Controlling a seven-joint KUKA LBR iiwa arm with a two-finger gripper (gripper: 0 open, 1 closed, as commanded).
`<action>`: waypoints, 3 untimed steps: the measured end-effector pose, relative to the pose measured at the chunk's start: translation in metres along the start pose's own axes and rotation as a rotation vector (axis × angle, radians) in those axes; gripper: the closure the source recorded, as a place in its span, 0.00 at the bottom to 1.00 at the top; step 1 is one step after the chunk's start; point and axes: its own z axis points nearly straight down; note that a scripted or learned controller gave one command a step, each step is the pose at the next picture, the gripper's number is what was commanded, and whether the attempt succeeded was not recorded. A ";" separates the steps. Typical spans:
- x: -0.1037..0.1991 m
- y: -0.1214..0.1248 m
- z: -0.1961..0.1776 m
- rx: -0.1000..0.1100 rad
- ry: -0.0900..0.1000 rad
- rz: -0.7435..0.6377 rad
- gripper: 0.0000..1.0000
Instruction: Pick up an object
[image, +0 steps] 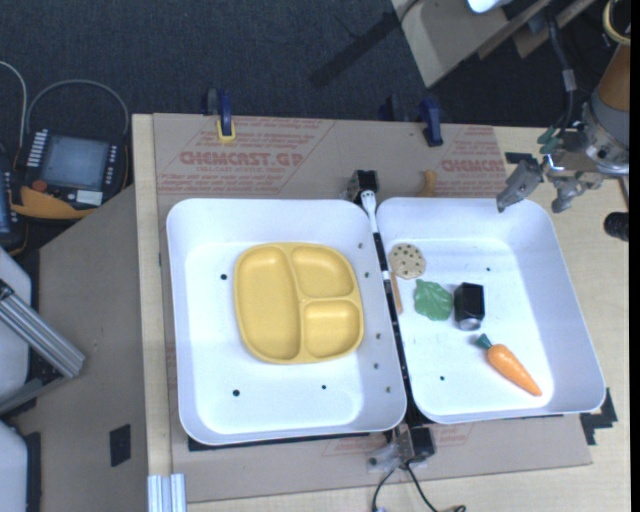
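Objects for picking lie below and left of the fingers in the right bin (560, 250): a cookie (407, 260), a green leaf (433, 300), a black block (469, 304) and a carrot (514, 367). Farther left, a yellow divided plate (298, 301) sits in the left bin (200, 330). The fingers (536, 185) hang wide apart and hold nothing, above the right bin's far corner. I judge this the approach step; next they need to descend over one item.

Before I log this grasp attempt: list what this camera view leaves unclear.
- Arm, camera view: the right edge cuts it off above the end effector.
- Black object in the right bin: too small and dark to identify.
- Green piece: its right edge meets the black object; touching or overlapping is unclear.
- Speckled round item: too small to identify.
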 end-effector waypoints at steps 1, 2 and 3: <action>0.001 0.002 -0.009 -0.014 -0.003 -0.003 0.00; -0.010 0.001 0.044 -0.007 -0.001 -0.002 0.00; -0.001 0.004 0.103 -0.007 0.000 -0.004 0.00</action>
